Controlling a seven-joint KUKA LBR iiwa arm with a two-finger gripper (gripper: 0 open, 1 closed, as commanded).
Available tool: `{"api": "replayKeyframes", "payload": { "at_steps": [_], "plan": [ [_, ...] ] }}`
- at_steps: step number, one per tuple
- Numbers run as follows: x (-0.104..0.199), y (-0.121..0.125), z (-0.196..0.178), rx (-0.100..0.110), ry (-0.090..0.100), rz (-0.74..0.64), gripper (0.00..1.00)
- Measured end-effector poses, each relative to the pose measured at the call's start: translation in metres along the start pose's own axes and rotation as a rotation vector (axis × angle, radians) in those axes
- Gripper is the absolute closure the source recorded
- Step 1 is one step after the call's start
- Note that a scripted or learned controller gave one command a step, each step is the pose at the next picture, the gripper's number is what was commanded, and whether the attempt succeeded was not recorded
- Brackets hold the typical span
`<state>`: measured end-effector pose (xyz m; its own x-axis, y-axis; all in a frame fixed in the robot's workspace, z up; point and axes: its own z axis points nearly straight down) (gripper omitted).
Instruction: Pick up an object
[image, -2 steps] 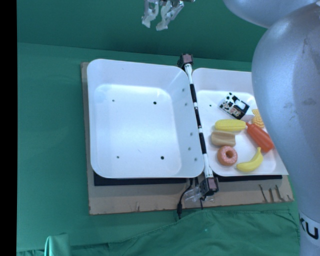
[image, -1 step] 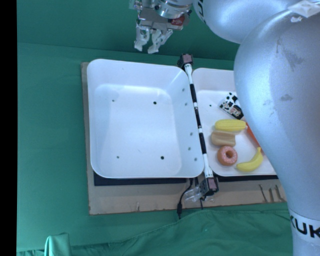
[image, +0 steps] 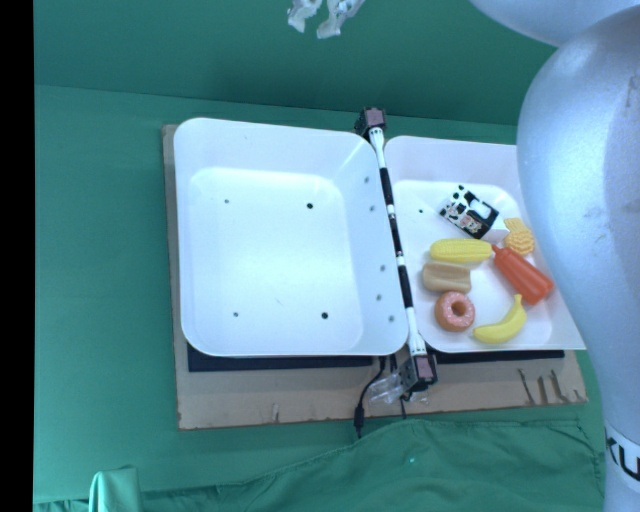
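Well, arm (image: 580, 200) looms over the right side | claw state: can't tell from where I stand | toys sit in right bin (image: 420, 160): banana (image: 502, 325), donut (image: 455, 311), corn (image: 460, 250), orange bottle (image: 522, 274) | left bin (image: 200, 140) bare | I'd go for the banana at the near edge, apart from its neighbours, straddling its narrow width.

Position: one camera, fixed above the bench (image: 100, 250), looking down at a slant.
Facing: the bench's far edge lies toward the top of the view, its near edge toward the bottom.
Distance: far enough to take in the left bin (image: 270, 240) whole and most of the right bin (image: 420, 160).
Obstruction: the arm (image: 585, 220) stands close to the lens and covers the right bin's right edge.
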<state>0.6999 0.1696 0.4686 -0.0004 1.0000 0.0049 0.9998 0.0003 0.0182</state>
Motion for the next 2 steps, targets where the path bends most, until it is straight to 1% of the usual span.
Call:
{"api": "replayKeyframes", "payload": {
  "at_steps": [1, 2],
  "plan": [
    [-0.015, -0.002, 0.11, 0.025, -0.008, 0.005, 1.0],
    [-0.005, -0.003, 0.162, 0.02, -0.007, 0.002, 1.0]
  ]
}}
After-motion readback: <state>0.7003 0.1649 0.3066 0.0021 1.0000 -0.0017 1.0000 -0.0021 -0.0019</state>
